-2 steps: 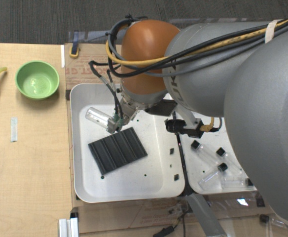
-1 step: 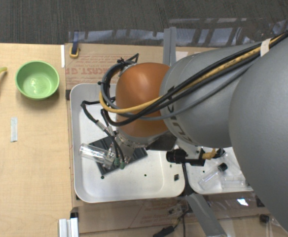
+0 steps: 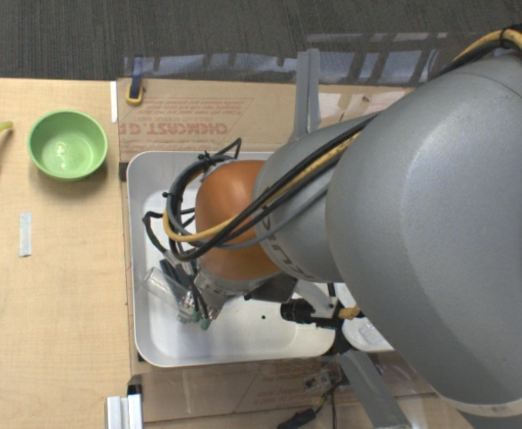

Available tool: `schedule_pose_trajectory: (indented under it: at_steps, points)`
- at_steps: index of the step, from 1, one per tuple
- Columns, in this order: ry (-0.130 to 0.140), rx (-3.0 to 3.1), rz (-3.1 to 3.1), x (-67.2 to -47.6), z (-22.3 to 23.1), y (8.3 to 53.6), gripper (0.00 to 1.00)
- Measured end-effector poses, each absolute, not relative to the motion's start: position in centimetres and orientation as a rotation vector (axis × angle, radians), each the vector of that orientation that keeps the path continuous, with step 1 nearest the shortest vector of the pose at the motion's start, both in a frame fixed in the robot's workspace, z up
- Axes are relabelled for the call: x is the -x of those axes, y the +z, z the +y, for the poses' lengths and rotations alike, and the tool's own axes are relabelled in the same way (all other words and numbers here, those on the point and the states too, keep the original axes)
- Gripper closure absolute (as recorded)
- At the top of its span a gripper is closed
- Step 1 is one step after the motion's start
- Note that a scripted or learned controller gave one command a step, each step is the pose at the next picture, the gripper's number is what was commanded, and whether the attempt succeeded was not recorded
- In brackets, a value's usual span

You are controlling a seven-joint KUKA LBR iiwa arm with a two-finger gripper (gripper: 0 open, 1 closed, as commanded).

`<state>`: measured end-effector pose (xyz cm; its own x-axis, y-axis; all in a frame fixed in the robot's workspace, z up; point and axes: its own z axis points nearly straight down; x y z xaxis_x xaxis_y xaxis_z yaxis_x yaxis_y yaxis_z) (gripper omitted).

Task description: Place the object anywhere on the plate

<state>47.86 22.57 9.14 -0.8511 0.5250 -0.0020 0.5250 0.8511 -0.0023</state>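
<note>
Reaching in from the right, the grey KUKA arm with its orange band [image 3: 230, 217] covers most of the shallow white bin [image 3: 154, 329] and bends down toward that bin's left side. The two-finger gripper [image 3: 189, 307] sits low near the bin's left wall, about halfway between its near and far edges; black and yellow cables [image 3: 185, 213] loop over the wrist just above it. Whether the tool is spread or closed cannot be told, since the wrist hides it from this angle. Something pale and translucent [image 3: 160, 281] lies on the bin floor just beside the gripper (too blurred to name, and it cannot be said whether this is the object of the task). A flat sheet of brown cardboard [image 3: 198, 119] lies at the bin's far edge. On the light wooden bench top [image 3: 46, 329] to the left, a round green plastic bowl [image 3: 68, 144] stands near the far edge, well apart from the bin, with a small pale grey strip [image 3: 25, 235] nearer the middle
</note>
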Motion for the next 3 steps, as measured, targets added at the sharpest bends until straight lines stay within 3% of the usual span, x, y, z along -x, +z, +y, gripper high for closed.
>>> schedule_pose_trajectory:
  at_steps: [1, 2, 3]
  points:
    - [-0.003, -0.876, 3.016, -53.1, 22.8, 30.9, 1.00]
    - [-0.005, -0.759, 3.052, -47.7, 22.5, 13.6, 1.00]
    - [-0.001, -0.483, 3.102, -54.3, 22.7, 36.1, 1.00]
